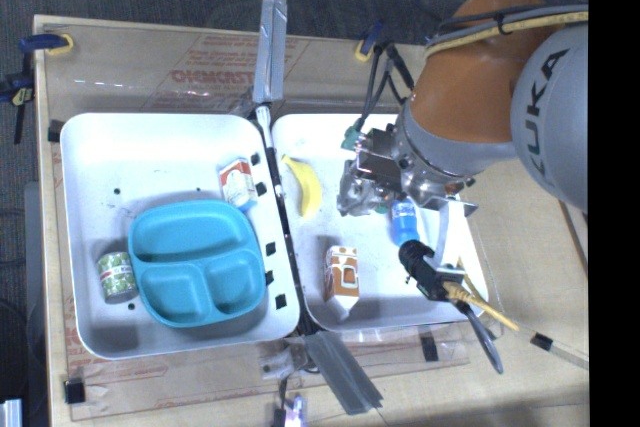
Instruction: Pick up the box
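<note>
The box (341, 279) is a small upright carton, white with an orange-brown printed face, standing low in the right bin (320, 315) near the frame's lower centre. A second similar carton (236, 183), one blue divided tray (196, 261) and one can (116, 276) sit in the left bin (85, 140), while one banana (304, 186) lies in the right bin. The gripper (362, 183) hangs over the right bin's upper part, apart from the box; whether it is spread or closed, I cannot tell.

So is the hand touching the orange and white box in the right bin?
Apart. In the camera view the hand hangs near the banana, while the box stands closer to the bin's near edge, with bare white bin floor between them.
</note>
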